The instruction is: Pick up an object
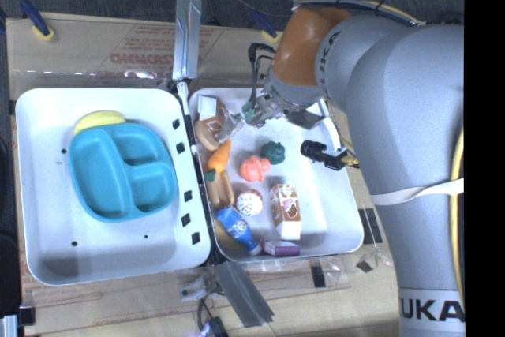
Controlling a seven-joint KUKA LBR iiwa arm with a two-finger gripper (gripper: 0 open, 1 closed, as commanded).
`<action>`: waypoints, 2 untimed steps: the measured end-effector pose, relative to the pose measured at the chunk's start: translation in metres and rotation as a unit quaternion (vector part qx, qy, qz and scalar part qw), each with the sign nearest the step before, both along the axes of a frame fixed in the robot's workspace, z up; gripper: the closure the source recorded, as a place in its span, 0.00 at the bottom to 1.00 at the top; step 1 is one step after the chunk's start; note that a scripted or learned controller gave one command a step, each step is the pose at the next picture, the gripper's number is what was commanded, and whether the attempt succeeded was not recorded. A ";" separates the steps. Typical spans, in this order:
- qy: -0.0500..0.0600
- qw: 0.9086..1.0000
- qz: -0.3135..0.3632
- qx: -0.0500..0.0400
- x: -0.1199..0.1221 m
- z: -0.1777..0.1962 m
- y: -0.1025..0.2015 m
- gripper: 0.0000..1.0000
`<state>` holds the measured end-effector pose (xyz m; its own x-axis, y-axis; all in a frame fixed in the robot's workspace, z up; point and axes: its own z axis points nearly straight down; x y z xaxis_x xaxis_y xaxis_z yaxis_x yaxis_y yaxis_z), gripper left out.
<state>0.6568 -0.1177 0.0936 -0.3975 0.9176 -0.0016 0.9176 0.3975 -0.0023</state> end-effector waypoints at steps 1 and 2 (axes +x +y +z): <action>-0.003 0.998 0.065 -0.001 -0.018 0.084 -0.091 0.00; 0.000 1.000 -0.007 0.002 -0.075 -0.002 -0.070 0.00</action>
